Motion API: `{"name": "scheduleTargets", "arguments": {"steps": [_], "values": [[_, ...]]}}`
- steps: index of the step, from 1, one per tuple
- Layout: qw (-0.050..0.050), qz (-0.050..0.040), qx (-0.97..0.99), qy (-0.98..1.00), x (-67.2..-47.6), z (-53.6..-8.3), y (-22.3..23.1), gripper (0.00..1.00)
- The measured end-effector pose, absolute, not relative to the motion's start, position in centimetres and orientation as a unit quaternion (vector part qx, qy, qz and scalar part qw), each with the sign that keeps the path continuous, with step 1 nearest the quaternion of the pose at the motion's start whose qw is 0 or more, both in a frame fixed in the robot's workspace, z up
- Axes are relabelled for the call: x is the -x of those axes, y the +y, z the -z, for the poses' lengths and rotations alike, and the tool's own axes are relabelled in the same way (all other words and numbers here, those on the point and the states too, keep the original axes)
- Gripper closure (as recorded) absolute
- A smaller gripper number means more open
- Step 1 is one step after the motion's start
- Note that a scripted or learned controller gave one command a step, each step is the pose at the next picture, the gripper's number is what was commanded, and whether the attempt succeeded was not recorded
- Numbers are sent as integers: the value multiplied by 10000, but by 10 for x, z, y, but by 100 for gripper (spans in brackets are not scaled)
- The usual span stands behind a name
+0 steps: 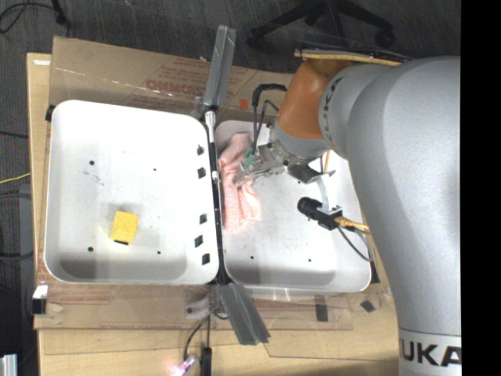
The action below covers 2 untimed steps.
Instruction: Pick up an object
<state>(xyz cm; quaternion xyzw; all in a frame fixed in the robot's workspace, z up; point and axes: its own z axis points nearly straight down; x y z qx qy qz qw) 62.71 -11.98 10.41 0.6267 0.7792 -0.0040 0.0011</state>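
Dark carpet surrounds a cardboard-covered bench (117,69) bearing two shallow white plastic bins, split by a grey metal divider bar (211,171) that serves as the landmark for everything else.

Nearest the camera, left of that bar and low in the left bin (70,131), a small yellow sponge-like block (124,226) lies alone, well apart from the arm.

Just right of the bar, a crumpled pink cloth (235,186) lies bunched against the near wall of the right bin (297,269) (soft and heaped, so probably an easy thing to pinch). The gripper (258,163) of the grey arm with its orange band (309,100) sits at the cloth's upper right edge, low over it, likely lined up for a grab. Whether the gripper is parted or closed cannot be told from this angle, nor whether any cloth is caught.

Farther along, the bar's upper end pokes past both bins toward a black office chair base (329,10).
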Motion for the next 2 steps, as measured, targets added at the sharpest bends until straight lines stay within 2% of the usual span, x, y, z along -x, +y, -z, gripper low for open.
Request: {"name": "scheduleTargets", "arguments": {"steps": [1,2], "values": [[12,5,-6157,7879,-618,-94,-108,100],[5,2,-6563,7545,-658,-94,-161,100]]}}
